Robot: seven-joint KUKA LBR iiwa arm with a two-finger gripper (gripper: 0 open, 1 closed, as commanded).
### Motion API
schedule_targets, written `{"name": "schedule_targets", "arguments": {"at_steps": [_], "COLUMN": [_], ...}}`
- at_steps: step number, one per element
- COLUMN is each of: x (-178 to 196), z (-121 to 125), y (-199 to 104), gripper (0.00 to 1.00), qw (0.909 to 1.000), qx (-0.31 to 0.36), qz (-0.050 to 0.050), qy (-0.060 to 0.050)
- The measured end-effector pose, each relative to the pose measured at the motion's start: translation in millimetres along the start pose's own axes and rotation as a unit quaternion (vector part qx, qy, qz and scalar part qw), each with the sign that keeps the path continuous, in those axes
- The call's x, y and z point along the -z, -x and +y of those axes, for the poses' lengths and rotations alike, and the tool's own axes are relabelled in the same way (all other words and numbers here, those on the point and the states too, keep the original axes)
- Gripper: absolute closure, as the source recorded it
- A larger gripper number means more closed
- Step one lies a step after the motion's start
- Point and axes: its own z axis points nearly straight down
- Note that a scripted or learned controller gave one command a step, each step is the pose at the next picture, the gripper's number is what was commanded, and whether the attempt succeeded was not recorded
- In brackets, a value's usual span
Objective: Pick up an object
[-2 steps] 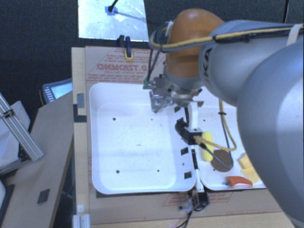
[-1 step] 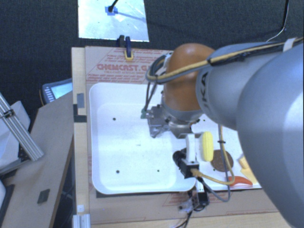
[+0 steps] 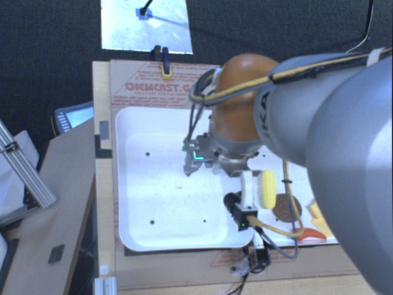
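Note:
My gripper point(image 3: 192, 163) hangs below the orange band of the arm, over the right part of the left white bin point(image 3: 138, 165). Nothing shows under or against it. In the right bin point(image 3: 319, 241), mostly covered by the arm, lie a yellow oblong object point(image 3: 268, 189), a brown round object point(image 3: 286, 208) and a red-orange piece point(image 3: 313, 234). A small yellow-orange piece point(image 3: 314, 210) peeks out at the arm's edge. All of these lie to the right of the gripper, apart from it.
The big grey arm point(image 3: 331, 128) covers most of the right bin. A cardboard sheet point(image 3: 153, 86) lies under the bins, with a yellow-and-black clamp point(image 3: 164, 60) at its far edge. A tan bench edge point(image 3: 67, 183) runs along the left.

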Motion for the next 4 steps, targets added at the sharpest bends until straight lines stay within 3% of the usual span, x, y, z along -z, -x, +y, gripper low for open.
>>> {"name": "schedule_targets", "arguments": {"at_steps": [1, 2, 3, 4], "x": [81.8, 50.2, 264.0, 293.3], "z": [-24.8, -42.6, -10.7, 52.1], "y": [-55.4, 11.6, -15.9, -44.5], "gripper": [0.00, 0.00, 0.00, 0.00], "qw": [1.0000, 1.0000, 0.9999, 1.0000], "qx": [0.005, -0.002, 0.003, 0.003], "qz": [0.002, -0.001, 0.003, 0.001], "qy": [0.003, -0.001, 0.010, 0.004]}}
